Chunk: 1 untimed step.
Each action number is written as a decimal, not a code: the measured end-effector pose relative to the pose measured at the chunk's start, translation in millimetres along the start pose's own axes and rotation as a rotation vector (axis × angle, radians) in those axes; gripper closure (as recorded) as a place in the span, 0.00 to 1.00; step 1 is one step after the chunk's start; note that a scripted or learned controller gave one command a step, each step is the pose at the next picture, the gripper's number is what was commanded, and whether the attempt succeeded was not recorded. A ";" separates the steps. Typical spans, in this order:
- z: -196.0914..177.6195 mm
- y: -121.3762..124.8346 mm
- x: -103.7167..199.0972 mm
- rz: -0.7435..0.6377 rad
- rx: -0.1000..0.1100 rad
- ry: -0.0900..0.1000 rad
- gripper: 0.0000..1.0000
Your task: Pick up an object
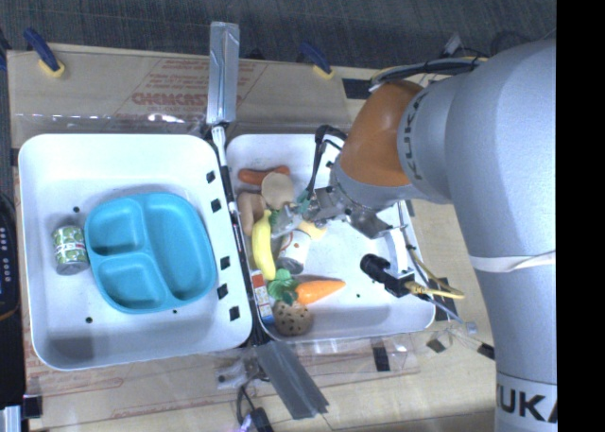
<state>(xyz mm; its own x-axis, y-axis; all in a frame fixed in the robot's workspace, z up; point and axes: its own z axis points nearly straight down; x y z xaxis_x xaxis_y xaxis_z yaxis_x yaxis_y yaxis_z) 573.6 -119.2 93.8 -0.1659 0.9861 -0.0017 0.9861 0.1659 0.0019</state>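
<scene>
Reaching in: the grey arm (444, 137) with the orange band comes from the right and hangs over the right bin (359, 312), with the gripper (304, 208) low over the pile along that bin's left wall.
Gripper state: honestly can't tell if it's apart or together, the wrist covers it from this angle.
Pile under it: a yellow banana (262, 249) lies lengthwise by the left wall with a small white bottle (293, 250) just beside it, both right at the gripper.
Far end: a reddish sausage (257, 176) with a beige round piece (277, 189) touching it, just past the gripper.
Near end: an orange carrot (319, 290) tapering to the right, and a brown speckled ball (292, 319) touching it.
Left bin (57, 165): a blue 3-compartment plate (146, 250) sits in the middle, with a little green-label can (68, 249) just beside its left edge.
Bins: 2 white ones, side by side.
</scene>
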 end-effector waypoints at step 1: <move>1.9 -78.8 -22.6 0.060 0.005 0.001 0.00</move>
<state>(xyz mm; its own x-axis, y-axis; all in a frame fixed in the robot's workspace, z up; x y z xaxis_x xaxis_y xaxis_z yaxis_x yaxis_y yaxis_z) 499.7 -154.5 91.7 -0.1064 0.9943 -0.0004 0.9943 0.1064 -0.0035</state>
